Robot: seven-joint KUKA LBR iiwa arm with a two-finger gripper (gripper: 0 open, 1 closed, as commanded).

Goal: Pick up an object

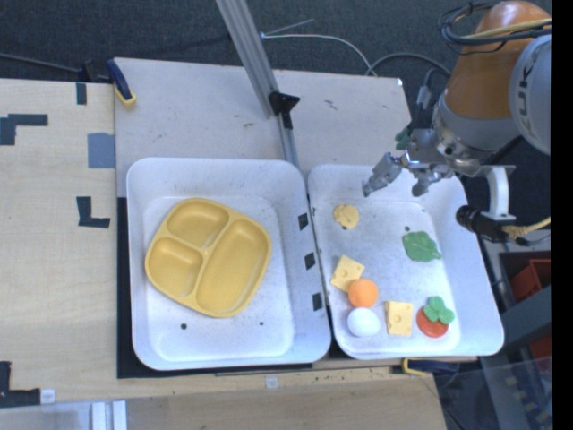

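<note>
My gripper (pixel 399 183) hangs open over the far end of the right bin (pixel 474 267), its two fingers spread with nothing between them. A small yellow piece (pixel 346 215) lies just below and left of it. Further down the bin lie a green leaf (pixel 421 245), a yellow cheese wedge (pixel 346 271), an orange ball (pixel 363 292), a white egg (pixel 363 322), a second cheese piece (pixel 399 317) and a red piece with a green top (pixel 435 317).
The left bin (pixel 143 240) holds a yellow compartment plate (pixel 209 255). A slanted metal pole (pixel 246 38) rises behind the bins. Cables trail over the bench near the arm.
</note>
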